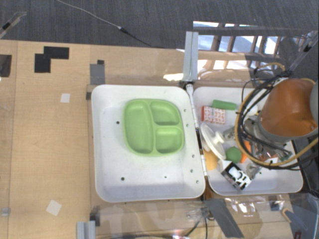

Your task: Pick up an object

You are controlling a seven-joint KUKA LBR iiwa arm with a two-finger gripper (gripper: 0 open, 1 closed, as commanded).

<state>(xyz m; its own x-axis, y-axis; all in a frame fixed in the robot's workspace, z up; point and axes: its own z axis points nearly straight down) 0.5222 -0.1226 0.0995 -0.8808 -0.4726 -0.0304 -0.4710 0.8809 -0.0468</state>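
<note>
The arm, with its orange band (290, 108), hangs over the right bin (279, 185) and hides much of it. Below the wrist, the gripper (247, 172) reaches down near a black and white object (236, 176) at the bin's front. Around it lie a green item (233, 154), an orange piece (211, 162), a white curved object (214, 139), a red and white patterned box (214, 115) and a green bar (224, 104). The wrist and cables cover the fingers.
The left bin (107, 183) holds a green divided tray (153, 126). A metal frame (192, 54) stands behind the bins. Black cables (246, 108) loop around the wrist. Tan bench surface (45, 148) lies to the left.
</note>
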